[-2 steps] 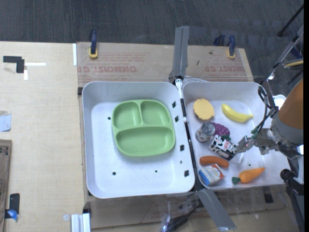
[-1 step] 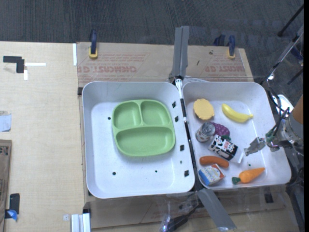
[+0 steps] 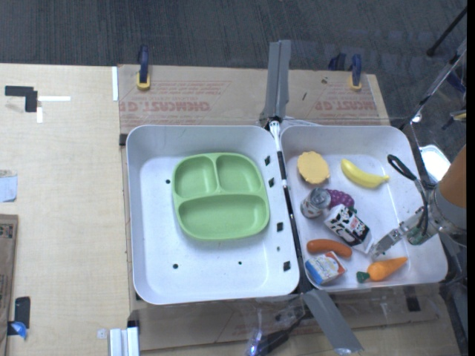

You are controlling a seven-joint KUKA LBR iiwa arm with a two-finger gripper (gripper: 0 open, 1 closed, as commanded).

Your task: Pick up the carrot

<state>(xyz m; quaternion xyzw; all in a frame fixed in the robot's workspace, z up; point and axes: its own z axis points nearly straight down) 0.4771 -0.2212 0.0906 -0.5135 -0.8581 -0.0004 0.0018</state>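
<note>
Carrot (image 3: 386, 268) lies in the right bin (image 3: 371, 141), front right corner area, tip pointing right and slightly up, green top at its left end. It sits close to the front wall, so there's little room on that side for a finger.

Gripper (image 3: 385, 242) hangs just above and left of the carrot, arm (image 3: 449, 199) coming in from the right edge. Fingers slant down-left toward the bin floor. Too small and blurred to read the jaws; cannot tell if they are spread or pressed together. Nothing is visibly between them, so not calling it a hold. Carrot looks to be resting on the bin floor, not lifted.

Other stuff in the right bin: sausage (image 3: 328, 247) just left of the gripper, a small blue-and-white packet (image 3: 325, 268) in front of it, black-and-white carton (image 3: 346, 225), a can (image 3: 316, 203) touching purple grapes (image 3: 341, 197), a round yellow thing (image 3: 314, 168) at the back, banana (image 3: 364, 174) back right. These crowd the middle, which likely explains the approach from the right and above.

Left bin (image 3: 148, 221) holds a green divided plate (image 3: 220, 196), flat, centre-back. Not part of this task.

Judgement: step is the final approach or descent onto the carrot; grasp not confirmed. Next move needs the fingers to straddle the carrot across its narrow width. Risk: carrot rolls or gets shoved against the front wall, or a finger clips the sausage.
</note>
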